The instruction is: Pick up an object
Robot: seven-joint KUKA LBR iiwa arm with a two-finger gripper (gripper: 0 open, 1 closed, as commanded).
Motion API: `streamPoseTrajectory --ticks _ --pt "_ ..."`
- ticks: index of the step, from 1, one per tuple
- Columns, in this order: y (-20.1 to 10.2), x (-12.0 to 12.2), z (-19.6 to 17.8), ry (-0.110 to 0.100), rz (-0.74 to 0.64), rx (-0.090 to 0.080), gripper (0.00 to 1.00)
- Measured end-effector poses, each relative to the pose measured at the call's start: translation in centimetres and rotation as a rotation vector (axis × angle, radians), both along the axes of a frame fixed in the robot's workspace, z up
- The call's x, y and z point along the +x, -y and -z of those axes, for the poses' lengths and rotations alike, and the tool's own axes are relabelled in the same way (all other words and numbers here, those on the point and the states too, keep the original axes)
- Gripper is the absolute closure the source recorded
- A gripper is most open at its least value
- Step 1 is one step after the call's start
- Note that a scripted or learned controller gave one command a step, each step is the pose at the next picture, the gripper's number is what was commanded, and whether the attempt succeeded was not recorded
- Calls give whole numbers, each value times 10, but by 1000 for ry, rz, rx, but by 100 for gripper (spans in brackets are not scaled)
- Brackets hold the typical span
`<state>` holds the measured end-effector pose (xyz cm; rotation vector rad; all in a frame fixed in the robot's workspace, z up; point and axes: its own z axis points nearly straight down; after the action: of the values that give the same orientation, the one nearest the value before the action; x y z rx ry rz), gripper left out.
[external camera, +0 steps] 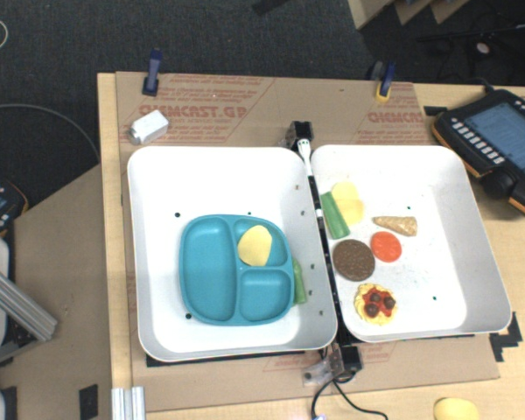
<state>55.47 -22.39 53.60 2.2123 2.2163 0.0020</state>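
Nearest us, in the right bin (472, 261), we saw a small pizza piece (375, 304) toward its 6 o'clock edge. Just beyond it lay a brown disc (353, 259), with a red disc (386, 248) touching it at 2 o'clock and a tan wedge (395, 225) just past that. Farther on, a green stick (334, 214) lay against the bin's 9 o'clock wall, a yellow lump (347, 201) touching it. In the left bin (157, 199) we found a teal divided tray (212, 269), a yellow slice (255, 246) in its 1 o'clock compartment and a green strip (298, 283) against its 3 o'clock rim. Farthest, at the bench's 11 o'clock, sat a white block (149, 127).
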Motion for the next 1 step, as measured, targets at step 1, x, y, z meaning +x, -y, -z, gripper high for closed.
streamPoseTrajectory --ticks 1 --pt "-3 3 111 -18 2 10 100"
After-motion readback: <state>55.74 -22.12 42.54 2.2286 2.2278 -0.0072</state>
